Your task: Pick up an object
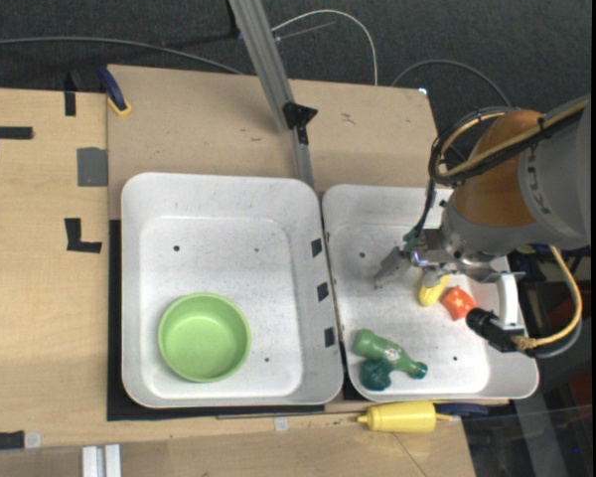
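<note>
Green glossy bottle-shaped toy [388, 355] lies in right bin [377, 217] w/ speckled white floor; metal fingers [388, 266] spread wide, nothing between.

A green bottle-shaped toy [387, 354] lies on its side in the right bin [363, 229].

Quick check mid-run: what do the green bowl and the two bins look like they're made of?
Green bowl: probably plastic, with a smooth, even colour and a soft sheen. Left bin and right bin: likely moulded plastic with a matt white, finely speckled surface and rounded corners.
</note>
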{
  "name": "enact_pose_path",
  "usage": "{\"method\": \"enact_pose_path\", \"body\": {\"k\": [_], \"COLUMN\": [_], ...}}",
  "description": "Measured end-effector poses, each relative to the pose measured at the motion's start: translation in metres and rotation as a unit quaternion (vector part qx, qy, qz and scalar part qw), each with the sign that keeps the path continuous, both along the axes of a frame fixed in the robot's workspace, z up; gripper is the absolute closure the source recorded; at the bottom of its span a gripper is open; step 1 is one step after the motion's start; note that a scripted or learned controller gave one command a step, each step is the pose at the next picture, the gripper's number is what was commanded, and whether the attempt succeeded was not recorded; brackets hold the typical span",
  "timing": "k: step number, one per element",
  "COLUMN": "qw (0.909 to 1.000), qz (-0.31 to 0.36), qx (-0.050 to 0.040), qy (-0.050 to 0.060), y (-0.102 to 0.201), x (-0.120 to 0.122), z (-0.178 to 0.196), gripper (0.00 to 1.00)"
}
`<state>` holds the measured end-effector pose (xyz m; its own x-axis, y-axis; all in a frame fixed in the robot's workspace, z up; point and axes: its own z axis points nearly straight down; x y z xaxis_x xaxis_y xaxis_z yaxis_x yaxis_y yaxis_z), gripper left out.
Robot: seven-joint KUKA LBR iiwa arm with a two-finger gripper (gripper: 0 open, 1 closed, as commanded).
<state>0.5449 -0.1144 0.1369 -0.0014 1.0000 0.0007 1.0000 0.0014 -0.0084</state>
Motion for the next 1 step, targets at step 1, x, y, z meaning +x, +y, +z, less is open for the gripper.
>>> {"method": "enact_pose_path", "body": {"k": [1], "qw": [1.0], "qz": [0.0], "qx": [-0.0008], "qy": [-0.004], "y": [0.0], "x": [0.0004], "z": [-0.0478], "gripper": [0.0]}}
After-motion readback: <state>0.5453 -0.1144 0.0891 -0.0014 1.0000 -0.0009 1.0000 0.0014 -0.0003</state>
